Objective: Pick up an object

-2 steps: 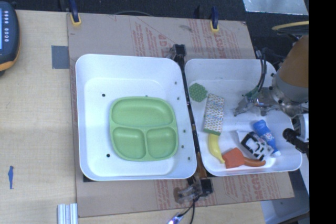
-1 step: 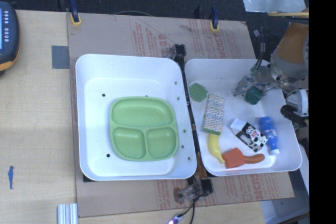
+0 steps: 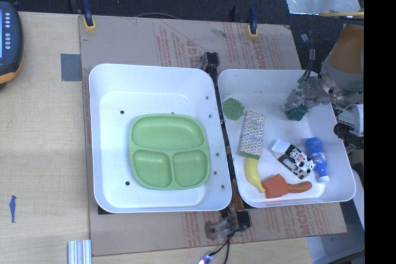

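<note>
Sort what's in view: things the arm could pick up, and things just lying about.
For the job: gripper; in the right bin: green disc, patterned box, banana, blue bottle, black-and-white pack, red toy.

Lying about: green tray, left bin, clamps.

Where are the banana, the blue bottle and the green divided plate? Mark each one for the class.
banana [image 3: 252, 174]: camera view, middle of its yellow body.
blue bottle [image 3: 315, 154]: camera view, its blue body.
green divided plate [image 3: 167, 131]: camera view, floor of its large upper compartment.
</note>
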Controlling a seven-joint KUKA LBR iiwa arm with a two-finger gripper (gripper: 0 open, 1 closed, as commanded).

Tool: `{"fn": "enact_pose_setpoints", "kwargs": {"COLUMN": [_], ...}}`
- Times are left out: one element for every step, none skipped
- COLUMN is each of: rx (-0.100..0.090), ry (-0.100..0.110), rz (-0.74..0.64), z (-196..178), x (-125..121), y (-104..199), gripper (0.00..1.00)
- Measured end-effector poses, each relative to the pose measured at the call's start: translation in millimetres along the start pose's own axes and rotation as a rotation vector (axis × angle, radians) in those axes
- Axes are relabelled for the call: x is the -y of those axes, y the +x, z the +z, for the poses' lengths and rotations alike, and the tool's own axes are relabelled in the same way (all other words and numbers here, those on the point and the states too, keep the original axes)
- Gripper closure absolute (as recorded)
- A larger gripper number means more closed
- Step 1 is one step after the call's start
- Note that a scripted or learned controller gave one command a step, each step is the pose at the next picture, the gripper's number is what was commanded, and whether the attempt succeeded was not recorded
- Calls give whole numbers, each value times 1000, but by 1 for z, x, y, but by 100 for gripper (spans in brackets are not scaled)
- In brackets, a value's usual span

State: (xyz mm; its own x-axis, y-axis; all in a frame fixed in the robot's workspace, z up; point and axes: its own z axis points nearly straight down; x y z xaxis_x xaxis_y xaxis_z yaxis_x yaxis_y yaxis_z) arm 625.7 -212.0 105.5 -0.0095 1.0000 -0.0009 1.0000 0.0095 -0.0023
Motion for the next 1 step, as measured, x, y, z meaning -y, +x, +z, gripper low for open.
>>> {"fn": "enact_pose_setpoints", "kwargs": {"rx": [-3], "ry": [-3], "rz": [-3], "z": [-21], "x": [-17], "y": [88], "gripper": [100]}}
